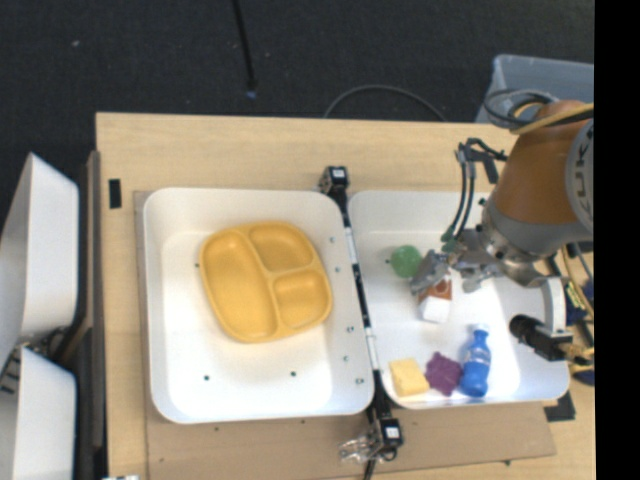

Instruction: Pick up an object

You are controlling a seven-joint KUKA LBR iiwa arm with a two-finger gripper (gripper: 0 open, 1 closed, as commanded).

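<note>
Under the arm (540, 183), claw (438, 280) blurred, white block (436, 308) half-covered

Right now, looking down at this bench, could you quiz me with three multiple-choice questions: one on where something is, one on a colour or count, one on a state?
1. Where does the yellow divided tray lie?
A. in the left bin
B. in the right bin
C. on the bare bench

2. What colour is the small bottle?
A. red
B. blue
C. black

3. How is the end effector placed?
A. raised high above the left bin
B. parked outside both bins
C. down in the right bin among the objects

Answers:
1. A, it rests on the floor of the left bin.
2. B, it is blue, next to a purple piece.
3. C, it sits low in the right bin, between a green ball and a white block.
</note>
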